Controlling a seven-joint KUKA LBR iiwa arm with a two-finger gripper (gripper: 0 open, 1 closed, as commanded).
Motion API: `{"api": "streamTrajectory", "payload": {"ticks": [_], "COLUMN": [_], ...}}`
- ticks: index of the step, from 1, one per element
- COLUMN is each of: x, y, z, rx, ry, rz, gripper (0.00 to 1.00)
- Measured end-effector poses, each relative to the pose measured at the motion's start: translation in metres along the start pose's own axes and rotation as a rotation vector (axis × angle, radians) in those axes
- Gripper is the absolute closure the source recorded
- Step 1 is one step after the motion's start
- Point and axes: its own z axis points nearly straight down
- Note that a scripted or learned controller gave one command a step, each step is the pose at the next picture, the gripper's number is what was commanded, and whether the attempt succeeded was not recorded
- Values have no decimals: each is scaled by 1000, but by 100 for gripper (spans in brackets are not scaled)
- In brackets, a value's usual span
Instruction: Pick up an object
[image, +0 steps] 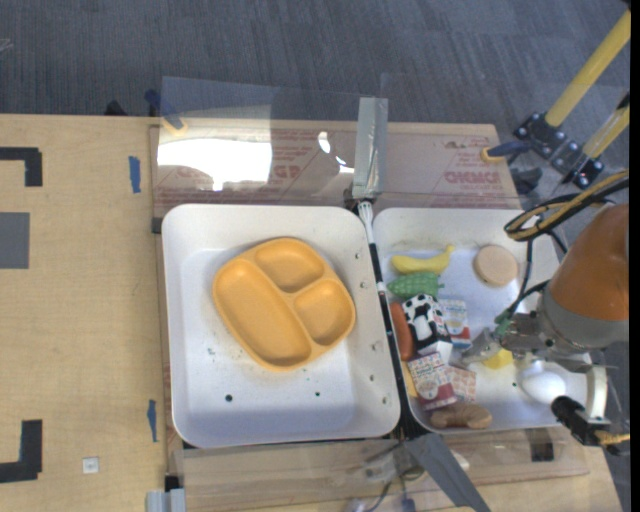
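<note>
The right bin (462, 236) holds several small objects. A yellow banana (420, 262) and a round tan disc (495, 265) lie at its far end. Nearer are a green item (415, 286), a black-and-white patterned toy (425, 320), a red-orange stick (402, 332) and a small printed carton (432, 378). A brown lump (460, 417) rests at the near edge. My gripper (493, 343) is low in the bin's right half, just right of the toy and above a small yellow piece (497, 358). A white egg-shaped object (543, 384) lies beside the wrist.
The left bin (190, 330) holds an orange divided plate (285, 300). A low wall (380, 300) separates the two bins. Clear plastic sheeting (260, 150) and cardboard stand behind them. Yellow-and-black cables (560, 205) loop at the right above the arm.
</note>
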Motion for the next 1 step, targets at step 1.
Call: {"api": "streamTrajectory", "payload": {"ticks": [1], "x": [16], "y": [31], "z": [3], "rx": [-9], "ry": [-4], "rz": [-10], "gripper": [0]}}
